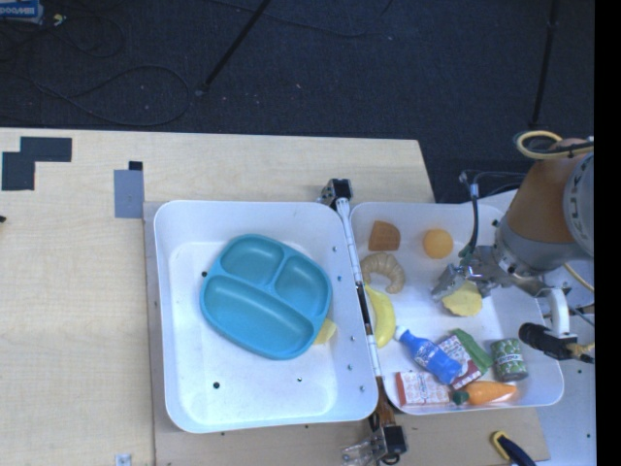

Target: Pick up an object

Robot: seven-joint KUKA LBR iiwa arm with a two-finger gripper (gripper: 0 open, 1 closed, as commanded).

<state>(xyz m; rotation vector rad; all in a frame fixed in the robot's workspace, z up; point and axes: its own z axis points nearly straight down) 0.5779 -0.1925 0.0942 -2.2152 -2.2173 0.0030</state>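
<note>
1. The hand (462,282) was low in the right bin (543,396), its metal tip just above a yellow lemon-like fruit (464,303); whether it was wide, narrow or gripping could not be told.
2. The arm (543,216) reached in from the right, an orange band above the wrist.
3. Up and left of the hand lay an orange (438,243), and further left a brown bun (384,236).
4. A croissant (385,270) sat below the bun, with a banana (380,316) against the bins' shared wall.
5. Below the fruit lay a blue bottle (433,354), a green packet (473,349), a green can (508,359), a red-and-white carton (420,388) and a carrot (488,392); their labels were too small to read.
6. The left bin (184,260) held a blue divided plate (265,295), a yellow bit (326,332) showing at its right edge.
7. Both bins stood on the pale wooden counter (78,309).
</note>
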